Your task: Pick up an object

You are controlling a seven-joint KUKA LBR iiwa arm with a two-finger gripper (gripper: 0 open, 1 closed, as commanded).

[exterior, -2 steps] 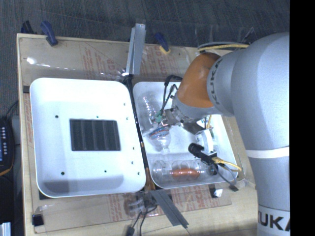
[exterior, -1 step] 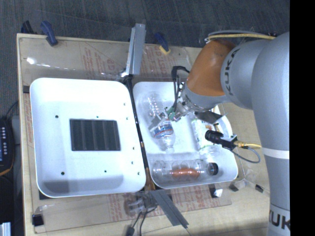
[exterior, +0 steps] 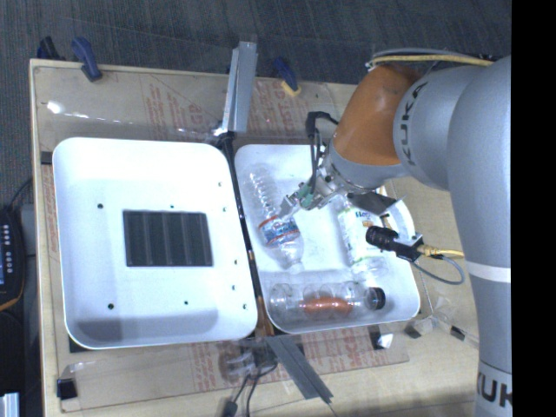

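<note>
smooth glossy white plastic left bin (exterior: 87, 233), dark ribbed matt panel (exterior: 168, 238) at centre | clear shiny plastic bottle with blue label (exterior: 276, 220) at 9 o'clock in right white bin (exterior: 261, 159) | clear glossy plastic bottle (exterior: 323, 301) at 6 o'clock | pale matt wood desk (exterior: 130, 89) | arm shell (exterior: 460, 137) smooth satin grey, orange band (exterior: 373, 115) glossy

White bins (exterior: 87, 172), clear bottle (exterior: 278, 220) (blue-red label), orange-banded grey arm (exterior: 434, 111).
</note>
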